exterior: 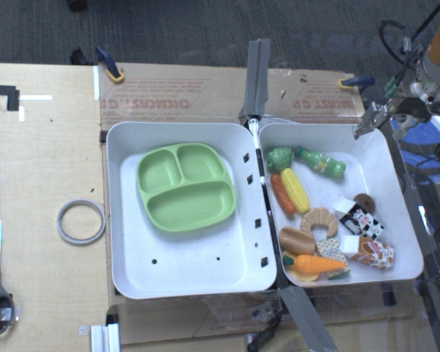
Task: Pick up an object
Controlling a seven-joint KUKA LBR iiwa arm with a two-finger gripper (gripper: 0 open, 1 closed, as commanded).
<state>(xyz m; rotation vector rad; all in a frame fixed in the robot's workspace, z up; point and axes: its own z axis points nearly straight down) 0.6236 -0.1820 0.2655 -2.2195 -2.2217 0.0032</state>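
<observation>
Your gripper (385, 117) hovers at the right bin's (392, 160) far right corner; you cannot tell how it stands. The corn cob (295, 189) lies packed against the carrot (282, 194), so a descent risks a glancing miss

One fixed overhead camera, slanted down on both white bins (125, 218), bench-wide.

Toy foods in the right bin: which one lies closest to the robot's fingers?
The green bottle, at the bin's far end. It lies nearest the fingers hovering over the far corner; the other toys sit farther off.
</observation>
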